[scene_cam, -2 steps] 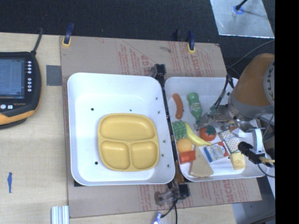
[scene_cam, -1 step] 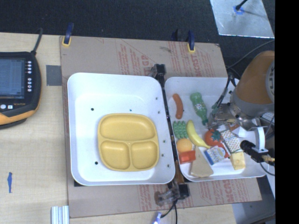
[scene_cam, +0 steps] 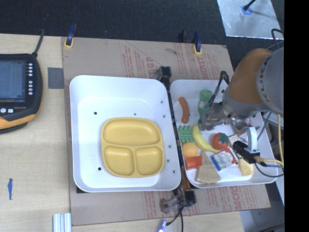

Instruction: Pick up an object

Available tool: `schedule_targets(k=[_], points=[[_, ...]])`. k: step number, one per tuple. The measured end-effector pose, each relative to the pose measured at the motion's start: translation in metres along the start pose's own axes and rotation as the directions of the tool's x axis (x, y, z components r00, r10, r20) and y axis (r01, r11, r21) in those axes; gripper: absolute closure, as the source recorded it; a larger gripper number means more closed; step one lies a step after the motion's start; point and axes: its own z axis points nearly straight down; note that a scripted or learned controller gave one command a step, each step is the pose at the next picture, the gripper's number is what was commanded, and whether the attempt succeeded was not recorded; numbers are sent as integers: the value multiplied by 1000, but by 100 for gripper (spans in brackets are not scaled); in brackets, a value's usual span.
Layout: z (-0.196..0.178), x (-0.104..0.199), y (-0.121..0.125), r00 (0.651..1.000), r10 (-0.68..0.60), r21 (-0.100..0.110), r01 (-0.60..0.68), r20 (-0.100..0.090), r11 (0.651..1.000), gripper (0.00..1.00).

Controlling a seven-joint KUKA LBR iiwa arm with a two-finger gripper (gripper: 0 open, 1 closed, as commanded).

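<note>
The right white bin (scene_cam: 263, 180) holds several toy foods: a red sausage (scene_cam: 184, 109), a green piece (scene_cam: 205, 99), a green ridged item (scene_cam: 185, 132), a banana (scene_cam: 203, 140), a tomato (scene_cam: 220, 140), an orange (scene_cam: 190, 149), a red block (scene_cam: 193, 162), a bread slice (scene_cam: 207, 174), a blue-and-white packet (scene_cam: 223, 160) and a cheese wedge (scene_cam: 245, 167). My gripper (scene_cam: 209, 122) hangs low inside this bin, just above the banana and below the green piece. Nothing visibly sits in its grasp.
The left white bin (scene_cam: 84, 95) holds a yellow divided plate (scene_cam: 132, 146). A teach pendant (scene_cam: 17, 91) lies on the bench at far left. The bins' shared wall (scene_cam: 173, 129) runs close to the gripper's left.
</note>
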Motion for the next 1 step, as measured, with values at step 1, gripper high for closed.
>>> schedule_targets(k=[1], points=[[0,-1,0,1000,1,-1,-1,1,1000,0]])
